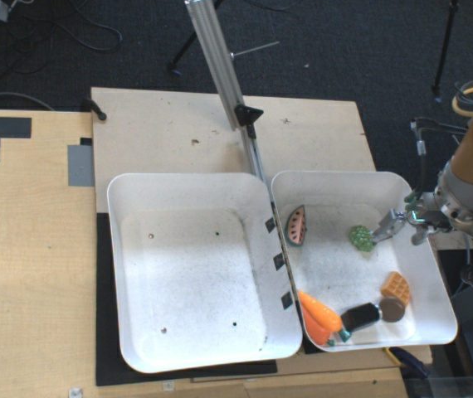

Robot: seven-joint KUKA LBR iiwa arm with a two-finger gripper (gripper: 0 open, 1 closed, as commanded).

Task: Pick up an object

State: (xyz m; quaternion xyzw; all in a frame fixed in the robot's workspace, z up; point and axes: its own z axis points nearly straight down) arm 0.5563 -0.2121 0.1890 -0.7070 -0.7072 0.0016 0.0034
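The right bin [402,185] holds several small objects. A green knobbly ball [361,238] lies near its middle, and a watermelon slice [295,225] sits by the left wall. An orange carrot [318,315], a black object [360,316] and a waffle-patterned piece with a brown end [395,294] lie along the front. My gripper [399,232] hangs over the bin's right side, open. One finger [386,226] slants down toward the green ball and its tip ends just right of it. Nothing sits between the fingers.
The left bin [137,222] stands beside the right one, with black clips along the shared wall [276,247]. A slanted aluminium bar [220,65] rises from behind the bins. The arm enters over the right rim.
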